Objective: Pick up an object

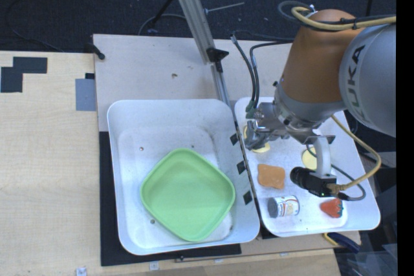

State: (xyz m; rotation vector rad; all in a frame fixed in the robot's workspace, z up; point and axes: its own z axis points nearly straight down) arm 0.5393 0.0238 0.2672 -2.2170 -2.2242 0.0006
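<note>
Camera view: gripper low in the right-hand bin, by a yellow piece

The arm (323, 68) reaches in from the view's right and bends down over the right bin (357, 139). Its gripper (259, 129) sits low near that bin's left wall, at the far end. A yellow piece (261, 147) shows at the gripper's lower edge, partly covered by it. Whether the two touch cannot be told. Nor can it be told whether the gripper is released or clenched; the wrist hides its tip, and nothing can be seen grasped.

The other things in the right bin lie apart from the gripper. An orange block (271, 176) rests just nearer the camera than the yellow piece. A small tin (283, 206) lies on its side near the bin's front rim. A red piece (331, 207) lies to the tin's right, close to the same rim. A second yellow bit (309, 157) shows further right, half hidden behind the wrist's hardware.

The left bin (119, 119) holds a green plate (187, 194). The plate is squarish with rounded corners and lies flat toward the bin's front right corner.

Both bins stand side by side on the bench (149, 68), their inner walls touching. A metal rail (194, 13) slants from the top of the view down toward the gap between them.
</note>
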